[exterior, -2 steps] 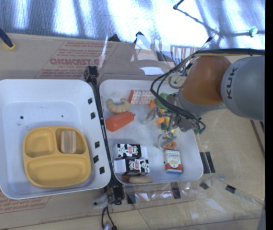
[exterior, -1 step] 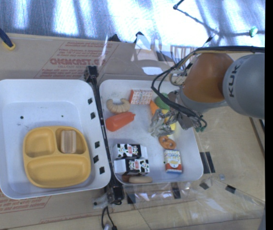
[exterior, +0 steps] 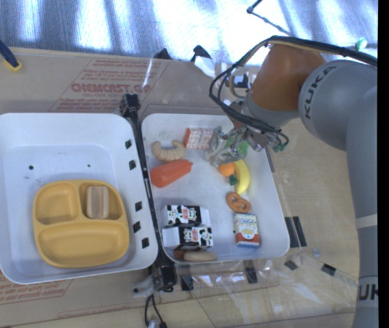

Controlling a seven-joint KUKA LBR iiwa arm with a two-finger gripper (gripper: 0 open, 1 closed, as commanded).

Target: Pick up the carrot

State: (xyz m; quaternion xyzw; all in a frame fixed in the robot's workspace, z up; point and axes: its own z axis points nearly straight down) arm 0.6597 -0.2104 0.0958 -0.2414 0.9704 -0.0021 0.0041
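Gripper (exterior: 230, 149) above carrot (exterior: 171, 172)

Brown cardboard-covered bench (exterior: 64, 87) with red print, striped bluish light on the floor (exterior: 112, 12) behind, clear plastic sheet (exterior: 276, 279) in front

Single fixed camera, mounted above the bench (exterior: 78, 87), looking down at a slant. Both white bins fall within frame: the left bin (exterior: 16, 149) and the right bin (exterior: 276, 210) side by side at mid-distance, their far rims toward the top of view. The arm (exterior: 338, 108) enters from the right edge. Bench surface visible on all sides of the bins
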